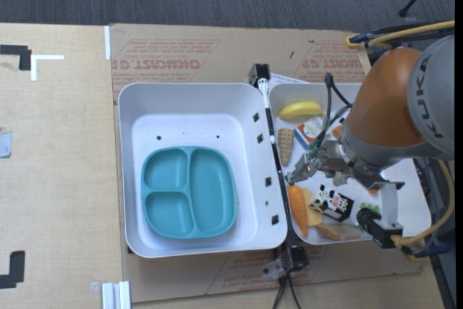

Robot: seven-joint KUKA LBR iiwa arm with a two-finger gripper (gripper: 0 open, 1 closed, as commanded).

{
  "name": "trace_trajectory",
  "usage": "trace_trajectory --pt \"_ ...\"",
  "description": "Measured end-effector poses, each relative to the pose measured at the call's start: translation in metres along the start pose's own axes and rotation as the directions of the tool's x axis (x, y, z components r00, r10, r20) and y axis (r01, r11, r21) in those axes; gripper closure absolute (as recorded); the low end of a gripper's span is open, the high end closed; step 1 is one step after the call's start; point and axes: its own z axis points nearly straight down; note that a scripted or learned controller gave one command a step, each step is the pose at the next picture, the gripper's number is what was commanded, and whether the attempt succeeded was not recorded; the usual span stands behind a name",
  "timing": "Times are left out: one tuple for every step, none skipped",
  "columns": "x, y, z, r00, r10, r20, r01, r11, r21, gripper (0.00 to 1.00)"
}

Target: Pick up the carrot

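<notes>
I am reaching in over the right bin (283,94), my gripper (304,167) hanging near its left wall, just above the carrot (298,209); how its fingers stand is lost in the clutter. The carrot is lying along that wall toward the near corner. A banana (300,110) is resting at the bin's far end, a waffle cone (286,145) just below it. The left bin (145,101) is holding a teal divided plate (189,192).

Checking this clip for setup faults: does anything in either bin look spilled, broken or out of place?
Nothing stands out. The teal plate lies flat in the left bin. The carrot, banana and other toy food sit inside the right bin, under the gripper.
</notes>
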Motion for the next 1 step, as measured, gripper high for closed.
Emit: trace_trajectory --pt "0.0000 0.0000 0.0000 1.000 0.000 0.000 0.000 1.000 0.000 0.00"
